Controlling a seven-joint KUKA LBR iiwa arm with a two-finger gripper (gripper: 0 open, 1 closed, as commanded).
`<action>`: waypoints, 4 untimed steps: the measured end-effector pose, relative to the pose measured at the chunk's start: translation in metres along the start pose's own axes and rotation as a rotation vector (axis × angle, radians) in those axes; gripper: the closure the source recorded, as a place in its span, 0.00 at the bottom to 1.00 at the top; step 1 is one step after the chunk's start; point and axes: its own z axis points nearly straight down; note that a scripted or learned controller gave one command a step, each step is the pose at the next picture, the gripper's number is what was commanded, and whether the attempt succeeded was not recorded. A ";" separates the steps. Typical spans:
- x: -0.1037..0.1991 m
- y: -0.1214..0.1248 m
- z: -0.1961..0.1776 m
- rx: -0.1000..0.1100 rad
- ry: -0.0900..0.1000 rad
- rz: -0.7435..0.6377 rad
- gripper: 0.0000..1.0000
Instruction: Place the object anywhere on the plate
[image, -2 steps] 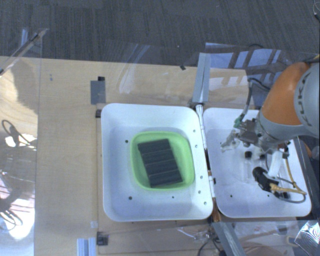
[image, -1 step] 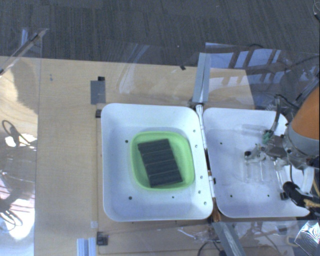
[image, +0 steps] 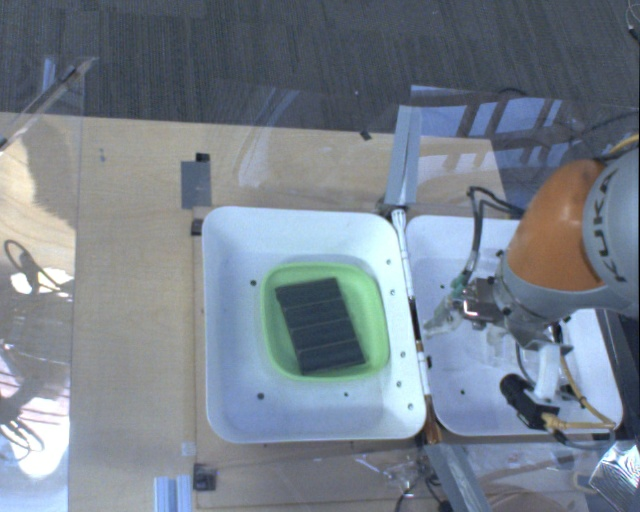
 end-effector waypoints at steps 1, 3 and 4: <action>-0.029 0.031 -0.014 -0.004 -0.002 -0.164 0.00; -0.159 0.024 -0.040 -0.004 -0.004 -0.402 0.00; -0.158 0.028 -0.073 -0.005 -0.005 -0.349 0.00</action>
